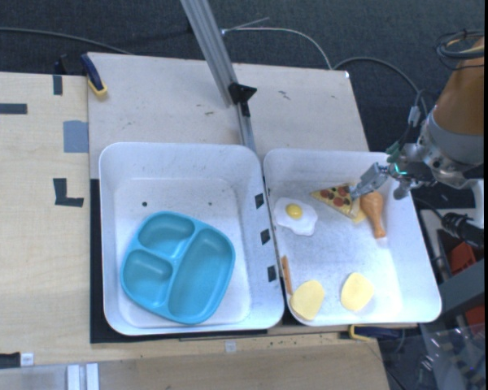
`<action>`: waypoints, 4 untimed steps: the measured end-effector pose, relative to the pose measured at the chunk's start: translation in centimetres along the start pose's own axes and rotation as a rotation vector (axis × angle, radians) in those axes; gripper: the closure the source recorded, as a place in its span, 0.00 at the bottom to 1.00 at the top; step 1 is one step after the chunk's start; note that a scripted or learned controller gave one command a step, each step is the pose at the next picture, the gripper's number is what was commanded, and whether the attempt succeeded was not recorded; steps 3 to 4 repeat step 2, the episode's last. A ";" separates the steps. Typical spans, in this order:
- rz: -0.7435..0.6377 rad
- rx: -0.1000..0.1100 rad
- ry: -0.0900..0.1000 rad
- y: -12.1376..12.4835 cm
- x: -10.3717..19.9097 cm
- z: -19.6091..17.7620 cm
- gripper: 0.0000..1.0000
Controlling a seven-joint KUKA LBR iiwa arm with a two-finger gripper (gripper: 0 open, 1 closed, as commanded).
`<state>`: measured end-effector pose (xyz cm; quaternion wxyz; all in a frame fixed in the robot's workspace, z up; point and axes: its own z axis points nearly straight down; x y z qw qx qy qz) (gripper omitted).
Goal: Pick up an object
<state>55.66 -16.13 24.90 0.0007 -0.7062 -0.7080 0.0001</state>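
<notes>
The right bin (pixel 407 254) holds several toy foods. A fried egg (pixel 296 215) lies near its left wall, and a pizza slice (pixel 336 197) sits to the egg's right. An orange drumstick (pixel 376 213) rests beside the pizza. Two yellow pieces (pixel 308 299) (pixel 357 292) lie near the front wall. My gripper (pixel 382 187) hangs over the drumstick's upper end, at the pizza's right edge. It is open, with one finger (pixel 364 187) by the pizza and the other on the drumstick's far side. Nothing is held between them.
A blue divided plate (pixel 177 266) lies in the left bin (pixel 122 169). A thin orange stick (pixel 285 273) lies along the right bin's left wall. A metal pole (pixel 211 43) slants up from the bins' back edge. Cables run behind the bench.
</notes>
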 end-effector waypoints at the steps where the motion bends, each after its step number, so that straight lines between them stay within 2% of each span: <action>1: -0.003 -0.003 0.000 2.7 2.5 -1.6 0.00; 2: 0.008 0.011 0.000 -3.5 -2.6 7.1 0.00; 4: 0.008 0.011 0.000 -3.5 -2.6 7.1 0.00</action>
